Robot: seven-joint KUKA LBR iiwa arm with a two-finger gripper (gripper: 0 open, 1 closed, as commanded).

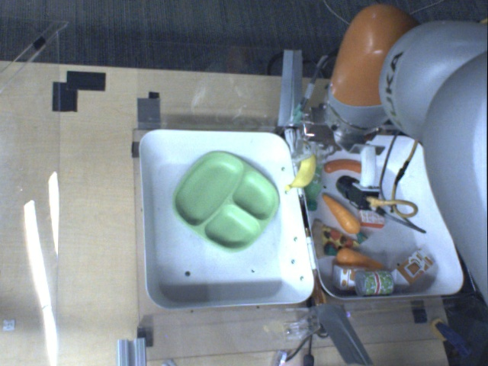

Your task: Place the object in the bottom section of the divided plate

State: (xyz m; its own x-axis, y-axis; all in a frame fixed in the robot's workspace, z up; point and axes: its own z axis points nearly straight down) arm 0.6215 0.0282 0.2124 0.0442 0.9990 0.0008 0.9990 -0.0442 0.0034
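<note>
Open floor rings the green plate (226, 198) in the left bin (160, 280), its three sections bare. The right bin (446, 277) is crowded with carrots (341, 213), scissors (381, 203) and a can (374, 284), the arm (427, 75) overhanging it.

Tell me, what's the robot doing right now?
Gripper above the bins' divider, banana hanging beneath it. Green plate in the left bin, sections bare. Nothing blocking the way.
</note>
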